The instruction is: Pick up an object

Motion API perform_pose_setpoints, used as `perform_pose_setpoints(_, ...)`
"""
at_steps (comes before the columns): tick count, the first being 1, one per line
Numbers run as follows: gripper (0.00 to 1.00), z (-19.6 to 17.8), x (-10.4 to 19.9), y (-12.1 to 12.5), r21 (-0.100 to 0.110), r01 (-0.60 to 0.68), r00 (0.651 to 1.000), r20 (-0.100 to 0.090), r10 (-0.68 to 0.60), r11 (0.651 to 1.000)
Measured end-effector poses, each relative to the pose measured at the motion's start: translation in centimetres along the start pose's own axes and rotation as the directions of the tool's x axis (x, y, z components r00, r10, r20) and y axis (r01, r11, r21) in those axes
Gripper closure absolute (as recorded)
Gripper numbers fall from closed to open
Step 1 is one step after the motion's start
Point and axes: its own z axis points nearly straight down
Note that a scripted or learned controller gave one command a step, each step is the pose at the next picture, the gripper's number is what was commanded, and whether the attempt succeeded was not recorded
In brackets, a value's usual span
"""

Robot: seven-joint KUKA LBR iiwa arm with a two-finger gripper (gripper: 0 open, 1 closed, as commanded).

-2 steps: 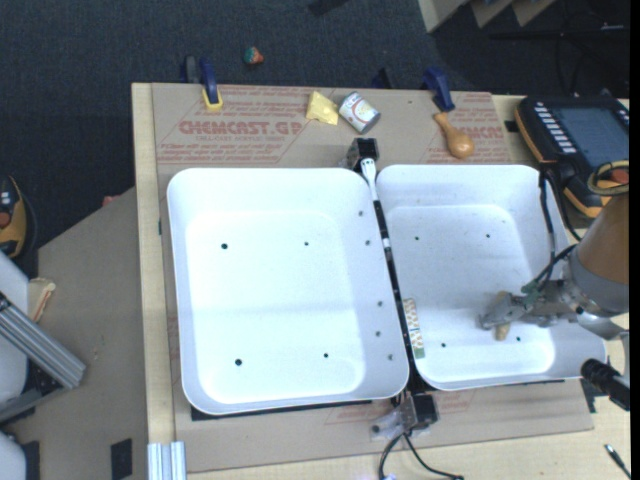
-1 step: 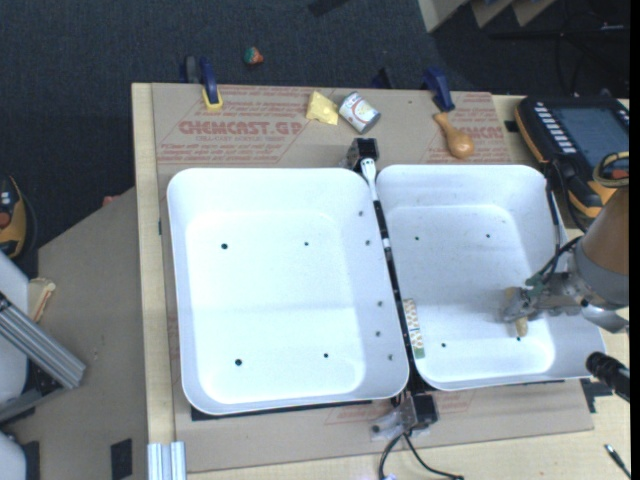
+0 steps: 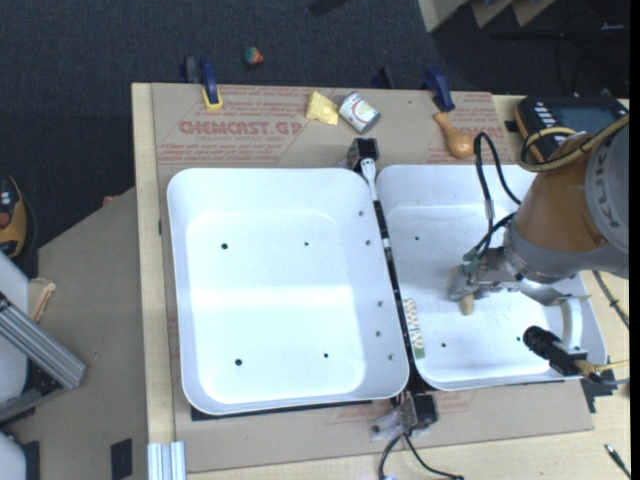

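A small tan piece is seen at the tip of the gripper, over the right bin at the frame's right. Whether it is pinched, or the gripper spread, cannot be told. "CHEMCAST" is printed in red on the board above the left bin.

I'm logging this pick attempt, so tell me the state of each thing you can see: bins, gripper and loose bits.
left bin: flat on the bench, open side up.
right bin: flat, open side up, beside the left bin.
gripper: lowered over the right bin's middle.
yellow wedge: lying on the bench behind the bins.
silver cylinder: lying beside the yellow wedge.
tan piece: lying behind the right bin.
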Motion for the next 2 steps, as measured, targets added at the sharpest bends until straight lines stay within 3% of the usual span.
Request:
perform_pose_setpoints(1,1.0,-10.8,6.1,7.6,-0.015,0.002,1.0,0.002,-0.002,1.0)
perform_pose_setpoints(2,1.0,-10.0,12.9,13.3,-0.004,-0.001,1.0,0.001,0.001,1.0)
